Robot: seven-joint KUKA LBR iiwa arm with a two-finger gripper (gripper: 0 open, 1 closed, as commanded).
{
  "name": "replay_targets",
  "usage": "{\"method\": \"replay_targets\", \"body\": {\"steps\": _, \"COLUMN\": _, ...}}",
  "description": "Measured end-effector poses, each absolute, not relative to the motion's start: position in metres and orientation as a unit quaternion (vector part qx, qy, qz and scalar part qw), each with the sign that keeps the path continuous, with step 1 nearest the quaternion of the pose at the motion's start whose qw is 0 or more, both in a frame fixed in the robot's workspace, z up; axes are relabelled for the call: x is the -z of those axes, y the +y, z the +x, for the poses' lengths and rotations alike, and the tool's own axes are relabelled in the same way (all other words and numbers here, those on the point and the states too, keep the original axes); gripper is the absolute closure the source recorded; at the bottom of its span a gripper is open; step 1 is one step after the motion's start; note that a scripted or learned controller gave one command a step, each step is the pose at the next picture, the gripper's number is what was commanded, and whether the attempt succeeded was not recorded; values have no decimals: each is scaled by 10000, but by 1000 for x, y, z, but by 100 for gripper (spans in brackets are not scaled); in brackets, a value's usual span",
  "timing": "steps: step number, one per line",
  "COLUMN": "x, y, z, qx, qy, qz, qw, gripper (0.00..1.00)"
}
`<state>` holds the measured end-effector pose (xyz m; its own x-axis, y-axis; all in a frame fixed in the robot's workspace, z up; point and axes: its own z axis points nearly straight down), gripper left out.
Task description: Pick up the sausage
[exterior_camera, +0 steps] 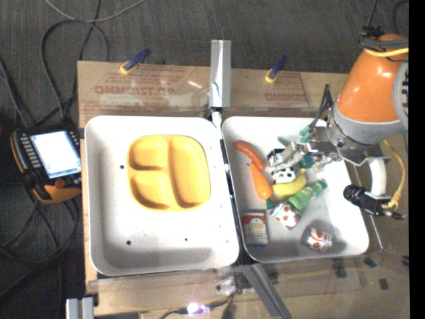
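Several items crowd the right bin (352, 241): sausage (250, 153) at upper left, its lower end touching a carrot (261, 182); banana (289, 187), green bottle (307, 194) and small can (255, 228) nearby. Claw (287, 161) hovers just right of the sausage; its opening cannot be told amid clutter. Risk: closing on the carrot or banana, or nudging the sausage against the bin wall. Left bin (106, 238) holds a yellow tray (169, 171). Table (153, 88) brown board; cables and a pendant (50, 155) on grey carpet.
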<state>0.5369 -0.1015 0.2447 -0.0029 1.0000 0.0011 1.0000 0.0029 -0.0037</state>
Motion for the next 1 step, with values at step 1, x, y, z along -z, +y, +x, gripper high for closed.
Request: {"method": "replay_targets", "body": {"steps": 1, "x": -182, "y": -67, "z": 585, "qx": -16, "qy": -7067, "qz": -7075, "qw": 11, "gripper": 0}}
